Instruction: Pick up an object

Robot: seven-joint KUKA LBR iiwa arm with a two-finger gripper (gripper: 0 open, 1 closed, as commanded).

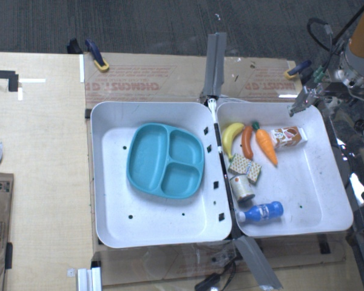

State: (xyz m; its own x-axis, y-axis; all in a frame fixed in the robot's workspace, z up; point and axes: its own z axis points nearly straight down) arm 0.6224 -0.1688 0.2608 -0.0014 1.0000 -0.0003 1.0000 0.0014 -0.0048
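Observation:
The right bin (pixel 312 180) holds a yellow banana (pixel 232 137), an orange-red pepper (pixel 248 142), an orange carrot (pixel 266 147) and a small brown-and-white carton (pixel 289 136) in its far half. Nearer the front lie a patterned block (pixel 246 169), a small grey can (pixel 243 188) and a blue bottle (pixel 261 212) on its side. My gripper (pixel 303 102) hangs over the bin's far right corner, up and to the right of the carton, apart from every object. Nothing shows under it.
The left bin (pixel 100 162) carries a blue divided plate (pixel 167 160). A grey metal bar (pixel 215 65) runs up between the bins at the back. Clamps sit on the cardboard behind. Cables hang beside the arm at the right.

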